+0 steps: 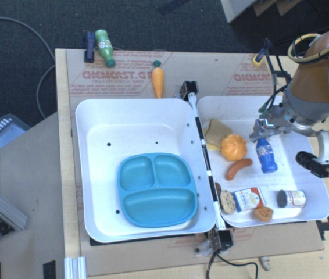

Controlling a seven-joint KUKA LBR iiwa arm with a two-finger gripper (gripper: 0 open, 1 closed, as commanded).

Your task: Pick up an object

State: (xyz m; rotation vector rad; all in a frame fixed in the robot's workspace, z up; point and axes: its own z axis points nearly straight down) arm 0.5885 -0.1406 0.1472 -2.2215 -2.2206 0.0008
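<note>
1. Near the front edge of the counter [147, 254] sit two white bins side by side.
2. The left bin [95, 156] holds a blue plate [156, 189] with three sections. The plate lies flat toward the bin's front right corner.
3. Along the front wall of the right bin [318, 205] lie a cookie [228, 201], a small carton [248, 199], a little brown snack [263, 214] and a small jar [291, 199] on its side. The carton is just beside the cookie, and the brown snack lies just in front of the carton.
4. Farther back in the right bin is a sausage [238, 168], and just behind it an orange ball-shaped fruit [233, 147]. The fruit rests on the edge of a tan slice [215, 133] near the bin's left wall.
5. A blue bottle [265, 156] stands in the middle of the right bin, to the right of the fruit. The pincer [267, 130] is right above the bottle's cap. It is not clear if the pincer is spread or pressed together.
6. The grey and orange arm [315, 68] comes in over the right bin's back right corner.
7. On the bare counter behind the bins lie a toy carrot [158, 80] and, near the back left corner, a green bottle [104, 47].
</note>
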